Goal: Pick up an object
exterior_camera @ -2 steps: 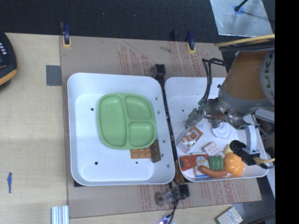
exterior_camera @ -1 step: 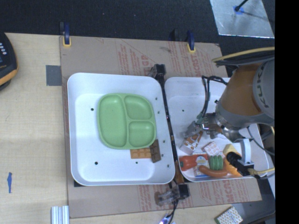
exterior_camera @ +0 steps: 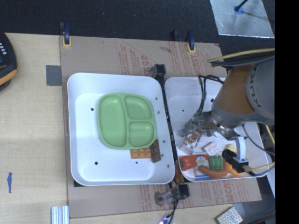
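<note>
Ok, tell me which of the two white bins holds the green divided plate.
The left bin. The green divided plate lies in it above small brown blocks; the right bin holds toy food, with the arm over it.

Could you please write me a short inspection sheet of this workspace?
Surface: bench with cardboard sheet; two white bins, left bin, right bin.
Job's things: green tray and brown blocks in left bin; toy food pile in right bin.
Clutter: grey tape on bench.
Gripper: gripper low over right bin; grasp unclear.
Cables: black cables by the wrist.
Surroundings: two clamps at cardboard's far edge.
</note>
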